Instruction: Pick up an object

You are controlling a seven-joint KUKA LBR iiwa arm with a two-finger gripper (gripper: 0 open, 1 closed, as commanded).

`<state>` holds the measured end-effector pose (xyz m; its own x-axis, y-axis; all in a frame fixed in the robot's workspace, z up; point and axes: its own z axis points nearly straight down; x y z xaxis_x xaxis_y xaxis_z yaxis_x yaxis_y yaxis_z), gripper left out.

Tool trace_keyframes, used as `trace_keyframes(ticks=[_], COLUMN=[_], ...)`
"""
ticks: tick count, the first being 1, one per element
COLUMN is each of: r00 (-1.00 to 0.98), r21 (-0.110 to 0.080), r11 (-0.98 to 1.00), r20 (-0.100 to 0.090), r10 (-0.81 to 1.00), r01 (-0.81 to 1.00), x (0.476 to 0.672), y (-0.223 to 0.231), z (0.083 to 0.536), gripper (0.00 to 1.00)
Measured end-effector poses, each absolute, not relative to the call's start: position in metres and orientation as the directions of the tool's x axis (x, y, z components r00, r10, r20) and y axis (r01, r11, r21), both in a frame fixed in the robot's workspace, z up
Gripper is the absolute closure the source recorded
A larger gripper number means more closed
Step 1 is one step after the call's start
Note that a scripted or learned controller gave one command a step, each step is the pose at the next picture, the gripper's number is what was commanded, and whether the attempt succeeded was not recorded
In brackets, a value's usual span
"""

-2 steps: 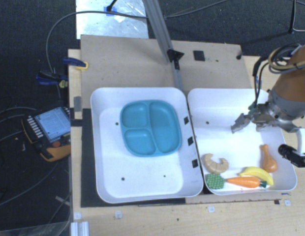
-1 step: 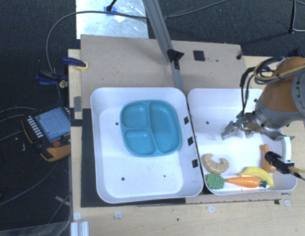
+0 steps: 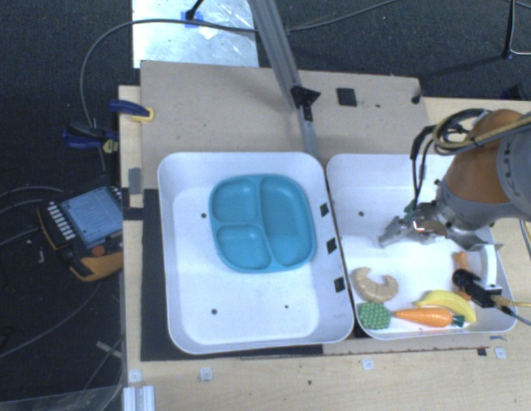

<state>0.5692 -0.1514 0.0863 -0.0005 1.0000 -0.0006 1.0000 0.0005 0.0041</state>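
Bins, two, white, are sitting side by side on the bench. Left bin (image 3: 188, 315) is holding a blue divided plate (image 3: 262, 222), lying toward its twelve o'clock side. Right bin (image 3: 368, 187) is carrying its objects along the six o'clock edge: a tan croissant (image 3: 377, 286), a green toy vegetable (image 3: 374, 316) just below it, an orange carrot (image 3: 426, 318) lying flat, and a yellow banana (image 3: 448, 301) touching the carrot. Gripper (image 3: 396, 233) is hanging at twelve o'clock of the croissant, apart from it, fingers slightly parted and gripping nothing. Arm (image 3: 484, 174) is reaching in from three o'clock.
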Motion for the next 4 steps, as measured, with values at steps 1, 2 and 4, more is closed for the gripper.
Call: trace_keyframes(ticks=[1,2,4], r00=[-0.001,0.001,-0.005], r21=[0.012,0.005,0.003], r11=[0.001,-0.001,0.005], r20=[-0.002,-0.002,-0.001], r10=[1.0,1.0,1.0], r01=[1.0,1.0,1.0], x=[0.572,0.567,0.567], y=[-0.152,-0.161,-0.161], z=[0.1,0.156,0.226], gripper=[1.0,1.0,1.0])
